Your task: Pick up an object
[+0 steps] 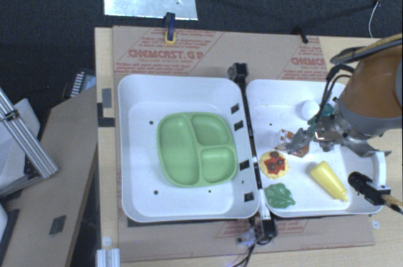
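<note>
My gripper [300, 143] reaches in from the right and hangs low over the middle of the right bin [267, 99]. A small brown and grey thing [286, 135] lies right at its tip; whether they touch is unclear. Just below the tip, near the divider, sits a yellow disc with a red centre [274, 163]. A yellow cone-shaped piece [328, 179] rests to the right of the disc, under the wrist. A green leafy piece [279, 195] occupies the bin's front left corner. Behind the gripper lies a white ball [308, 109].
The left bin [135, 108] holds a green divided plate [194, 149]. A black clip strip [244, 127] runs along the divider between the bins. The arm's orange and grey body [371, 99] covers the right bin's right side.
</note>
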Available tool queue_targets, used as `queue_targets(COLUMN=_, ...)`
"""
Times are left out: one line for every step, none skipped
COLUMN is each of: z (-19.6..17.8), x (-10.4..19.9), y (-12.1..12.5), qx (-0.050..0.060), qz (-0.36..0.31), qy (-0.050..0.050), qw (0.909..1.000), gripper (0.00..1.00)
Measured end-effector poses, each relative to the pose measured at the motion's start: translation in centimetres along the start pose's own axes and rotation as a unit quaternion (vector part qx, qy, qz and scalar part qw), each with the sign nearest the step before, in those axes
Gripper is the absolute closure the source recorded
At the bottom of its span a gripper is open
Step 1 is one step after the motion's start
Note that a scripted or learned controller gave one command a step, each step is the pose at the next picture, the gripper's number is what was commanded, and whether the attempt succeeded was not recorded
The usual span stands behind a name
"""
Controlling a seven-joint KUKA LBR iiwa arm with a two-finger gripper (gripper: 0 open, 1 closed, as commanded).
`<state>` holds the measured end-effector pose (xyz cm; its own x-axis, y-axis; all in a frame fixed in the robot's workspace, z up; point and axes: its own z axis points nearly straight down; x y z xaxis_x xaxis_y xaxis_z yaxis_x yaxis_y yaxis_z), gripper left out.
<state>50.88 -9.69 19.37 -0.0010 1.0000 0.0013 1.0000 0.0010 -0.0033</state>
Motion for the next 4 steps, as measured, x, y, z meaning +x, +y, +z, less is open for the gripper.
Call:
queue_targets(z=6.3, x=0.1, y=0.1, qx=0.001, qz=0.000, qy=0.000, qw=1.0000, gripper=0.00)
queue_targets(z=10.5, x=0.1, y=0.6, qx=-0.008, qz=0.001, qy=-0.001, qw=1.0000, gripper=0.00)
queue_targets(z=9.0, x=0.4, y=1.0, qx=-0.012, qz=-0.001, qy=0.002, qw=0.9999, gripper=1.00)
queue_targets(z=3.7, x=1.3, y=0.7, qx=-0.005, qz=-0.002, qy=-0.001, qw=1.0000, gripper=1.00)
